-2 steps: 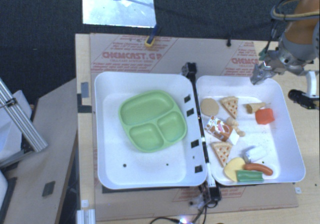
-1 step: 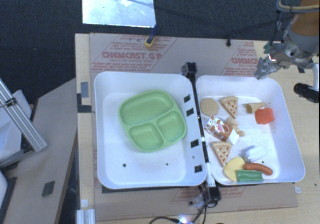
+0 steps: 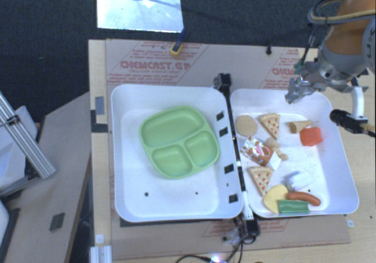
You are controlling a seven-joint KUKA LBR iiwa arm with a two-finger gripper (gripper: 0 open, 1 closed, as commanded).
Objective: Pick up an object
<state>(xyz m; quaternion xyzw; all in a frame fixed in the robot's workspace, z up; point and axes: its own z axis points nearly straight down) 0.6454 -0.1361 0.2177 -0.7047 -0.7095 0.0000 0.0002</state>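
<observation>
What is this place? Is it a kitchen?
Probably not a kitchen, more likely a robot test lab. A robot arm reaches over two white bins on a bench, one with a green tray, the other with toy food like a pizza slice.

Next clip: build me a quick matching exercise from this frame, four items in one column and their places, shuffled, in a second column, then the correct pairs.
Items
1. green divided plate
2. orange block
3. red sausage
4. gripper

Places
A. near front corner of the right bin
B. above the right bin's far edge
C. middle of the left bin
D. right bin, far half, toward the right wall

Pairs: 1-C, 2-D, 3-A, 4-B
</observation>
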